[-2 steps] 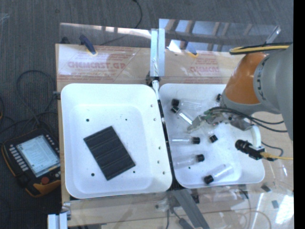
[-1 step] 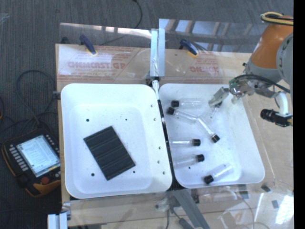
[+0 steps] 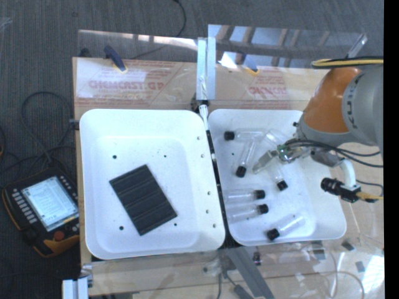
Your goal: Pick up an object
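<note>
The claw (image 3: 265, 161) hung over the right bin (image 3: 312, 226) among clear tubes (image 3: 244, 195), and honestly I couldn't tell its grip.

**Two bins, one slab, scattered vials**

The left bin (image 3: 93, 167) holds one ribbed rectangular slab (image 3: 142, 199), lying flat and slantwise near its middle. The right bin (image 3: 324, 226) sits just beside it, their rims touching along the centre. In it lie several capped vials: one (image 3: 244, 161) near the middle, two (image 3: 245, 195) side by side below it, another (image 3: 283, 227) toward the near edge. The gripper (image 3: 267, 161) hangs over the right bin's middle, beside the vials. A handheld control pendant (image 3: 42, 209) lies on the floor left of the bench.
</note>
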`<move>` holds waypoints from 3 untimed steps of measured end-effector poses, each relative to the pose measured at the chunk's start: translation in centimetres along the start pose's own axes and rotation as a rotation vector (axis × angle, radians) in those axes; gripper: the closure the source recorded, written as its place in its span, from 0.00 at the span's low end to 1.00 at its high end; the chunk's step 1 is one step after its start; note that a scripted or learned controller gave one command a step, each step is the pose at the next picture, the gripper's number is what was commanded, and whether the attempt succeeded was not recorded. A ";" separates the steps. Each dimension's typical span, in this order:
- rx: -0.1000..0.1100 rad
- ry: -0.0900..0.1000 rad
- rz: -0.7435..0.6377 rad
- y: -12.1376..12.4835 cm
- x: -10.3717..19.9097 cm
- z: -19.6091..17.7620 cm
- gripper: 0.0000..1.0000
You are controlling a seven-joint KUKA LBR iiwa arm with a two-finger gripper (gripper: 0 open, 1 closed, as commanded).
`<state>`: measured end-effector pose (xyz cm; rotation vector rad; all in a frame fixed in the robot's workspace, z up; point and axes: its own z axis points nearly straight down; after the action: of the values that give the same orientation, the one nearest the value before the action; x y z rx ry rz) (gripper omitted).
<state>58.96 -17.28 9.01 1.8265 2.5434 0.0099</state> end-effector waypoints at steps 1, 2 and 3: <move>-0.001 -0.002 0.023 3.0 5.8 0.0 0.00; 0.010 0.000 0.085 7.8 -1.8 -5.7 0.00; 0.011 0.000 0.032 9.1 2.2 -0.1 0.00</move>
<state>66.85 -12.28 9.24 1.8716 2.5192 -0.0042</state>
